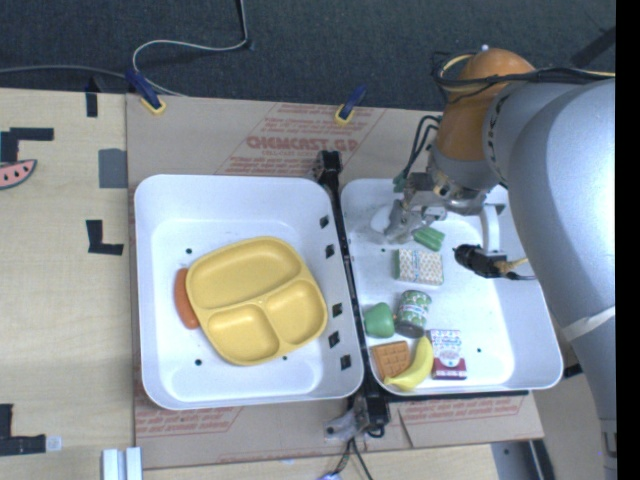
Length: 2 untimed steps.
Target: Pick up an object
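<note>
My gripper (pixel 402 222) hangs over the far part of the right bin (pixel 520 338), its fingers pointing down near the bin floor. A small green block (pixel 429 237) lies just to its right, and a checkered cracker-like square (pixel 418 265) sits a little nearer. Further toward the front are a green pepper-like piece (pixel 378 319), a small can (pixel 412 311), a banana (pixel 413 366), a waffle-like square (pixel 390 354) and a red-and-white carton (pixel 448 354). Nothing shows between the fingers.
The left bin (pixel 160 348) holds a yellow divided tray (pixel 256 298) resting over an orange-red item (pixel 184 298). A black divider (pixel 338 268) separates the bins. The grey arm (pixel 560 198) covers the right bin's right side. Cables and clamps lie on the cardboard behind.
</note>
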Tool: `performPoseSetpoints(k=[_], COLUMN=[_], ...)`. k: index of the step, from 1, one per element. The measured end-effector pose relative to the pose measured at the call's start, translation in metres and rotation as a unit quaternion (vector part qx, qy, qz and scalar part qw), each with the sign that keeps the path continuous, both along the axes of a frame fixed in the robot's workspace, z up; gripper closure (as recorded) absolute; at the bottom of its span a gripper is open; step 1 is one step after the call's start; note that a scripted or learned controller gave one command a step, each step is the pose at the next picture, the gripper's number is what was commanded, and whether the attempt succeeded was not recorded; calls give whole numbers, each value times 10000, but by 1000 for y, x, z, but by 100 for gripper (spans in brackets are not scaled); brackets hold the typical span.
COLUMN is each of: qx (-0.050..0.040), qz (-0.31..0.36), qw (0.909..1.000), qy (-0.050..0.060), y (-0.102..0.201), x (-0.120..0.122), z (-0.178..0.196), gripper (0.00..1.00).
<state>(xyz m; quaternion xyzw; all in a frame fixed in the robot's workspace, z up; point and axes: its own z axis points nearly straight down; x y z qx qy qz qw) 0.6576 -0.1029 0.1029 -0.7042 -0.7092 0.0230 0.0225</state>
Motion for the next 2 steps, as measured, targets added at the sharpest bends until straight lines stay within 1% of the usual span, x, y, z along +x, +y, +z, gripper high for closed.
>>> performPoseSetpoints(k=[1,2], qx=[-2,-9], qz=[0,4], qw=[10000,10000], qy=[-1,6], y=[0,0], x=[0,0], z=[0,9], gripper=[0,100])
